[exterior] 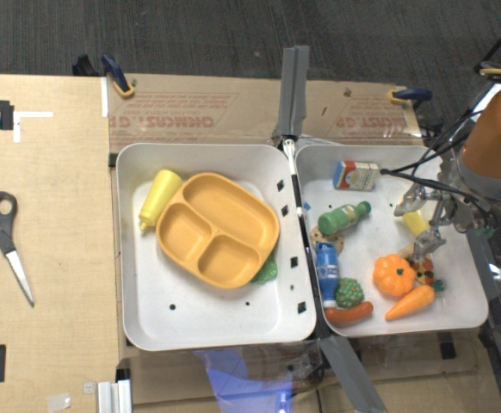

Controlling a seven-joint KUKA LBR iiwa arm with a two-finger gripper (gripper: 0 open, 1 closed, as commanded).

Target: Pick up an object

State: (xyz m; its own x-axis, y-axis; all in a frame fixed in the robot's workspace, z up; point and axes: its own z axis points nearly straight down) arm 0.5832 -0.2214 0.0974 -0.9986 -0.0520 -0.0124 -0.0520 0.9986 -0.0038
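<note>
The hand (423, 222) hangs over the right bin (466, 317), at about 3 o'clock in the view, its metal fingers spread around a small yellow block (414, 223) that lies between them near the bin's right side. Crowding it at 6 o'clock are one orange pumpkin (393, 275), one carrot (412, 303) whose long axis runs from 8 to 2 o'clock, and a small dark speckled piece just beside them. Further left lie one green bottle (343, 218) with its cap toward 2 o'clock, one blue bottle (326, 269) lengthwise from 12 to 6, one broccoli floret (349, 292), one red sausage (349, 314) and one small carton (356, 175) at 12 o'clock. The left bin (147, 317) holds one orange divided tray (218, 229), one yellow bottle (158, 197) and something green under the tray. One pair of scissors (5, 239) lies on the surface at 9 o'clock.
</note>
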